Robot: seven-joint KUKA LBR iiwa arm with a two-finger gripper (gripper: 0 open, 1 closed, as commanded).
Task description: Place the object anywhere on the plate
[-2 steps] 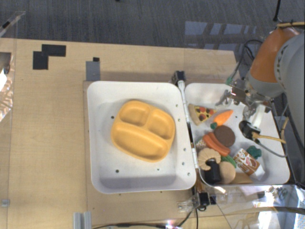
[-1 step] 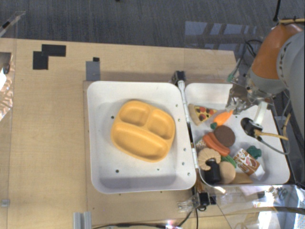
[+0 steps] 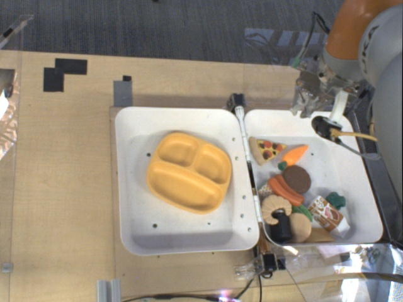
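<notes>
- Bright, even overhead light across the frame; colours read clearly.
- Soft shadow pools inside the left bin (image 3: 132, 231) along its lower wall.
- Glare streaks the clear sheet (image 3: 9, 115) at far left.
- The arm (image 3: 371, 24) at upper right looks slightly soft.

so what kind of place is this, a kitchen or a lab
Most likely a robotics lab, not a kitchen: a robot arm reaches over two white bins, the food is toys, and cables trail off the bench.
</notes>
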